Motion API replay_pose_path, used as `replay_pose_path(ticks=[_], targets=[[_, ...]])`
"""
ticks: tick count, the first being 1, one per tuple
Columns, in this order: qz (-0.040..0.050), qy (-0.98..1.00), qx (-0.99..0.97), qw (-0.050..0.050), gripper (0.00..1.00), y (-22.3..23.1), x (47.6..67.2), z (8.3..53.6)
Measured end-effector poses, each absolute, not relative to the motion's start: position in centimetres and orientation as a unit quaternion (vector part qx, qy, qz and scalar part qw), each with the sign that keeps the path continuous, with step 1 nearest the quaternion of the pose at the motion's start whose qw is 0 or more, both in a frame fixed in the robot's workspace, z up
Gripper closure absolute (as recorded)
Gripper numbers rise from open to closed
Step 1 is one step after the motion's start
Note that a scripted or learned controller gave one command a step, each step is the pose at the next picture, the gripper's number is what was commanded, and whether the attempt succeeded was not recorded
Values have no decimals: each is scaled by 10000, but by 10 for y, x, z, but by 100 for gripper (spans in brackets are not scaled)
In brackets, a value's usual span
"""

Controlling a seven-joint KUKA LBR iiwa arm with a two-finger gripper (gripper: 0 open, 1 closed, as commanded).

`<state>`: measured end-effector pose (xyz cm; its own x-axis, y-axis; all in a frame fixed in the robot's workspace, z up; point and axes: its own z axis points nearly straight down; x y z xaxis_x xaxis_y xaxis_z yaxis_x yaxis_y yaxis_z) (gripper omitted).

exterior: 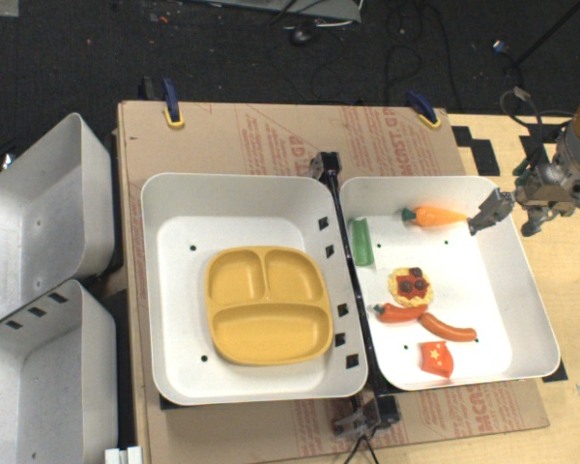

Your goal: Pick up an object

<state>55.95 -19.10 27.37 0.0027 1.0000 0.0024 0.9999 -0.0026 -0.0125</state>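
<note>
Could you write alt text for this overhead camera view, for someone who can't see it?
A robot gripper hovers at the right bin's upper right edge, beside a toy carrot, holding nothing. That bin also contains a green block, a small pizza, a red chili, a sausage and a red piece. The left bin holds a yellow divided plate.

arm (572, 162): grey metal wrist section, tan-orange patch at its upper edge | gripper (511, 215): two dark grey fingers (489, 211), slim and straight-sided, on a blocky grey base | cable: thin dark lead looping beside the wrist | markings: too small to tell
</note>
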Motion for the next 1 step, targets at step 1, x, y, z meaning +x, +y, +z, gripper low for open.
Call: replay_pose_path(ticks=[1], targets=[[4,-7074,-7068,-1,0,-190,562,280]])
